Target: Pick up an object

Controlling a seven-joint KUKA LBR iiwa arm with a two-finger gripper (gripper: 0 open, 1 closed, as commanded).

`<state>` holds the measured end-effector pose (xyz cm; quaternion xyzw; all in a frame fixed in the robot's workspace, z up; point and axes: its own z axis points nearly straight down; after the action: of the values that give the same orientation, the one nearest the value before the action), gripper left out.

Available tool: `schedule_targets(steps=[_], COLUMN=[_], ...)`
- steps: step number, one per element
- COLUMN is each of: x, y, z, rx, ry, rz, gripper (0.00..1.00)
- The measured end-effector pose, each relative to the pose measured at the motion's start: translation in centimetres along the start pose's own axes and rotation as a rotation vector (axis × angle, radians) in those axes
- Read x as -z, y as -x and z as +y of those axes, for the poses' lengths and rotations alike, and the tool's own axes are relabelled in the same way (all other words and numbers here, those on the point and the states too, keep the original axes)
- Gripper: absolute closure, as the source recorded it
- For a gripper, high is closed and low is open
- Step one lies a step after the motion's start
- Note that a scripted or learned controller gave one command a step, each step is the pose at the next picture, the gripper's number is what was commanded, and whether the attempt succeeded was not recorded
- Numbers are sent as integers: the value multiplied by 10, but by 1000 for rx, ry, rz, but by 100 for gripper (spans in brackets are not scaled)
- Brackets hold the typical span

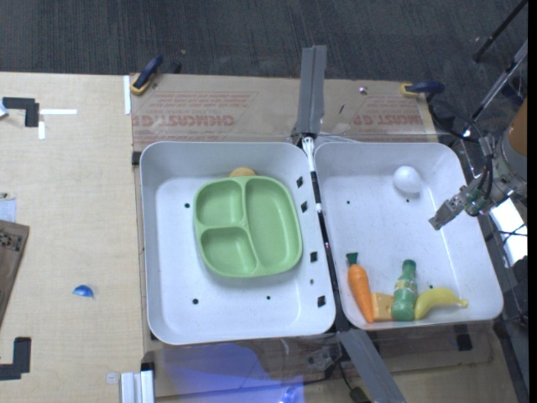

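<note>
along the near wall of my right shallow white plastic bin (470, 250) i see a glossy orange toy carrot (361, 290) lying lengthwise with its green top pointing away from me, a green plastic bottle (405, 290) standing beside it, and a curved yellow toy banana (440, 300) running left to right with its tip to the right. farther back, a smooth white ball (407, 179) sits near the far wall, while the left bin (159, 225) holds a matte green three-compartment tray (248, 225). the grey gripper (445, 217) hangs over the right bin's right side, and i cannot tell whether it is apart or together.

Cardboard sheet (277, 107) along bench far edge, blue clamp (149, 71) at its left end, second clamp (424, 88) at right. Small blue piece (82, 291) near bench left edge.
</note>
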<state>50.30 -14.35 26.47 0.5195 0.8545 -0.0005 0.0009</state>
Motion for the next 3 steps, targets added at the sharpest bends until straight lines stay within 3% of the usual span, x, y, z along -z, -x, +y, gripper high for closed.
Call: schedule_targets(steps=[1, 2, 3], x=[-49, -132, -174], y=[0, 4, -36], z=[38, -10, -11], rx=[-6, -153, -417], ry=[-2, -2, -4], rz=[2, 2, 3], gripper=[100, 100, 100])
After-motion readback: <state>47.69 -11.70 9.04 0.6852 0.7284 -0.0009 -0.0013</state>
